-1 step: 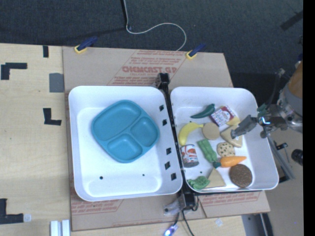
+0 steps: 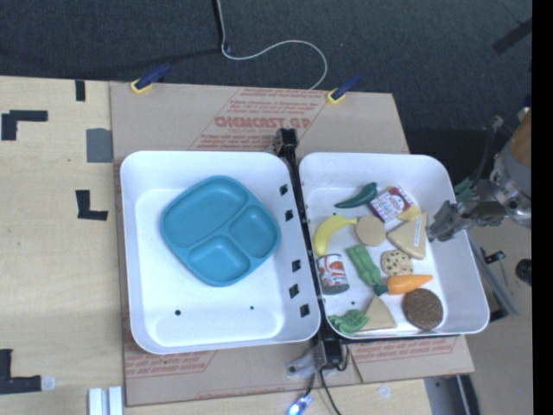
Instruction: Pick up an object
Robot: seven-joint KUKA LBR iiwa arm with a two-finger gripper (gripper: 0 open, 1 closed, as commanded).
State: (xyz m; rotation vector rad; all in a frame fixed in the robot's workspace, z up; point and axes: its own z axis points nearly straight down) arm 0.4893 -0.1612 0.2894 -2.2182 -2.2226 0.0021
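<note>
The end effector (image 2: 442,221) hangs over the right bin's (image 2: 449,180) right rim; whether it grips anything, I cannot tell. The cheese wedge (image 2: 409,237) lies just left of it.

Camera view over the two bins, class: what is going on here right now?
A robot arm reaches in from the right, its gripper at the right bin's right rim, above the toy food. Nothing shows in its grasp. The banana, carrot and can lie in that bin; a blue divided plate lies in the left bin.
</note>
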